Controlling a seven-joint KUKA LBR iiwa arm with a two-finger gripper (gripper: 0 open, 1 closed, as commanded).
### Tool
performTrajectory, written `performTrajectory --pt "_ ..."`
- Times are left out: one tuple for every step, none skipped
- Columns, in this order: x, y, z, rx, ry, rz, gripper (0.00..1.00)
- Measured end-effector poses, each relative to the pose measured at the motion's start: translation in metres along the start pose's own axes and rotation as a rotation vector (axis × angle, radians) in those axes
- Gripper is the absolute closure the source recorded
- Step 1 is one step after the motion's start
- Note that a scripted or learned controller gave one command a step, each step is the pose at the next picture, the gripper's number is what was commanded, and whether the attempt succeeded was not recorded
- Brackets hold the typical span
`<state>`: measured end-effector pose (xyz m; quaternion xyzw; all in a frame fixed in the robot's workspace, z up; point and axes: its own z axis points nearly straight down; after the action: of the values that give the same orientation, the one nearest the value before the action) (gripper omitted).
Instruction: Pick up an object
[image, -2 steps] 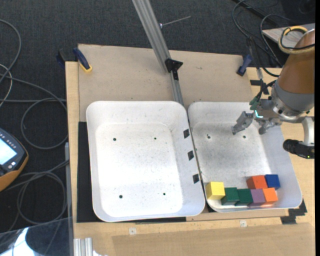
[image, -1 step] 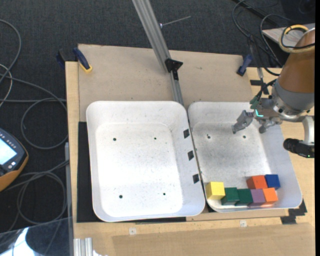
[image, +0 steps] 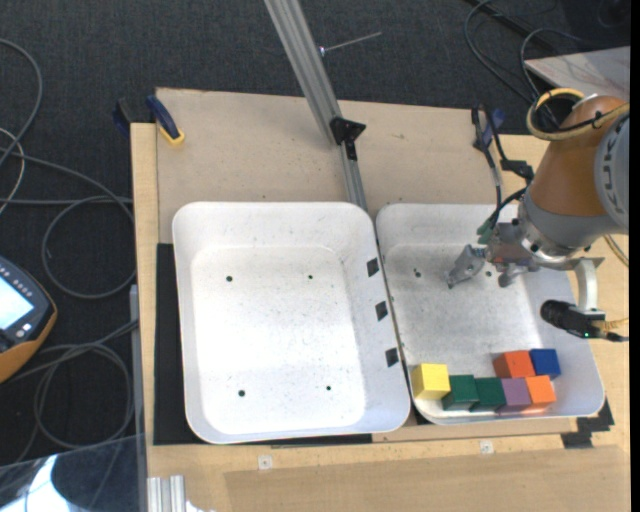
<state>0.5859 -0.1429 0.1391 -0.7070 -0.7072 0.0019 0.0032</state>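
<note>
Tool (image: 468, 268) (grey metal) above speckled bin (image: 440, 320)

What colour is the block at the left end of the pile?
Yellow. The block sits in the right bin, clearest in the camera view.

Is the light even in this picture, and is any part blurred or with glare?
Camera view: light is even and soft; the left bin shows mild glare on its white floor; the blocks look sharp; the claw is slightly soft.

My bins (image: 270, 225) are white, finely speckled; blocks yellow (image: 432, 378), green (image: 474, 391), purple (image: 515, 393), orange (image: 540, 389), blue (image: 545, 361), perhaps red (image: 517, 363).
</note>
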Motion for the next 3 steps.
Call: performTrajectory --pt "0.001 -0.001 0.042 -0.001 0.0 0.0 0.0" --pt "0.001 0.001 0.028 -0.009 0.0 0.0 1.0" --pt "-0.007 -0.004 -0.022 -0.013 -0.003 0.001 1.0"
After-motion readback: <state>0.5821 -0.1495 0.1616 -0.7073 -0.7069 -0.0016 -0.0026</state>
